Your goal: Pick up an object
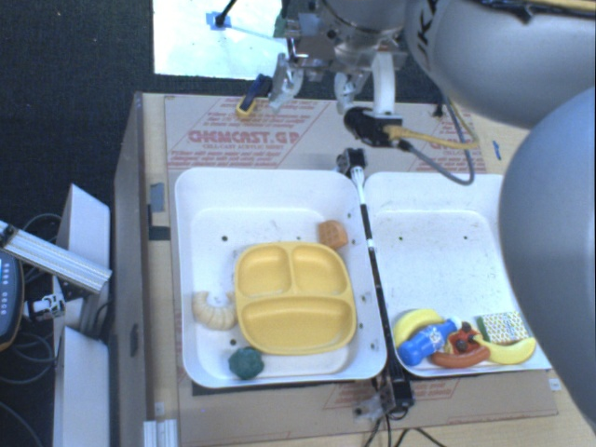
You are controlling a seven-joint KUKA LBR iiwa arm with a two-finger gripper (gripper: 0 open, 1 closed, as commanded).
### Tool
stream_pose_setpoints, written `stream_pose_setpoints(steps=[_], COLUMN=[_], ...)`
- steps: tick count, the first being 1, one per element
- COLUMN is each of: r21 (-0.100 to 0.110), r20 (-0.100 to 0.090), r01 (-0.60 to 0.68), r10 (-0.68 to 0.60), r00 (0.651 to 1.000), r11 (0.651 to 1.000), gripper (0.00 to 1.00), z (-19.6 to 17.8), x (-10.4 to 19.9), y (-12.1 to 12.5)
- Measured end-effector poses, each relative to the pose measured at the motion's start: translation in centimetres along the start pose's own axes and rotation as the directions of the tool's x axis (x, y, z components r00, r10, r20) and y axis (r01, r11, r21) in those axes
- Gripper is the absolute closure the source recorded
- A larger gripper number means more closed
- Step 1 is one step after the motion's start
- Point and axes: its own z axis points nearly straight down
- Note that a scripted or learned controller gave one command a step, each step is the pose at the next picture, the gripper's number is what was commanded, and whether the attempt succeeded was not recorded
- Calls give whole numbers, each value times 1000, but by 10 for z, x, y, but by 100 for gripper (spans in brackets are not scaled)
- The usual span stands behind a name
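Arm [484,35] reaches over the surface [233,133]; claw [317,82] hangs above the far edge, fingers spread apart, nothing between them. Well below the claw toward the near side: yellow divided plate [294,298] in left bin [200,250]. Right bin [438,240] holds banana [417,322], blue bottle [428,340], red sausage [458,354]; smaller croissant [214,310], orange lump [331,234], green ball [247,363] lie around the plate.

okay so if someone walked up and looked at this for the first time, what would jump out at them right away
Probably the yellow divided plate, lying in the middle of the left bin with a croissant at its left edge and a dark green ball near its lower left corner. Next, the bright cluster in the right bin's near corner: bananas, a blue bottle and a red sausage. The gripper hangs beyond both bins.
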Motion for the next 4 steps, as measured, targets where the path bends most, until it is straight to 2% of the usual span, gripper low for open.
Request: stream_pose_setpoints(steps=[1, 2, 3, 4], r21=[0, 2, 6, 6], r20=[1, 2, 0, 0], r01=[4, -1, 2, 1], r10=[-4, 1, -2, -1], r00=[1000, 1000, 1000, 1000], r11=[1000, 1000, 1000, 1000], gripper=[100, 100, 100, 100], z=[-10, -27, 59, 151], x=[0, -94, -60, 5], y=[0, 0, -4, -9])
